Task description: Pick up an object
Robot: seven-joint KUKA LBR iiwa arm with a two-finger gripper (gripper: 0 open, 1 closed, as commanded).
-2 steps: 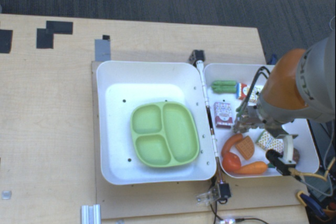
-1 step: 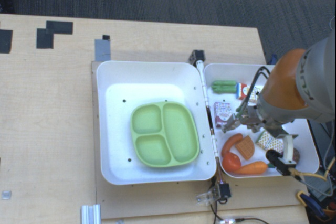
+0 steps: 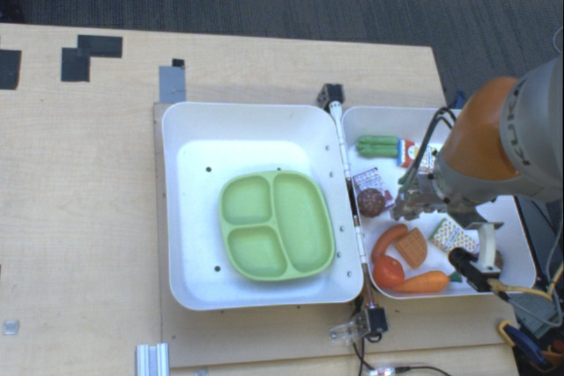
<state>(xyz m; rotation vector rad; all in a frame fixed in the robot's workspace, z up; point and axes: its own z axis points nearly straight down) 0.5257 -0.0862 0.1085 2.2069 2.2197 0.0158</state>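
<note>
You see the arm (image 3: 507, 136) over the right bin (image 3: 526, 253), where the toys lie: a carrot (image 3: 425, 282), a tomato (image 3: 388, 271), a cookie (image 3: 411, 247). The left bin (image 3: 189, 189) has a green plate (image 3: 278, 225). You cannot tell how the jaws stand.

Green divided plate (image 3: 277, 225) in left bin (image 3: 187, 216)

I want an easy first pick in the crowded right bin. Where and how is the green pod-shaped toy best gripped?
Judging by its pose, grip the green pod across its narrow middle, coming straight down. It lies flat and lengthwise along the right bin's far wall, apart from the pile nearer the gripper, with bare floor beside it for the fingers.
</note>
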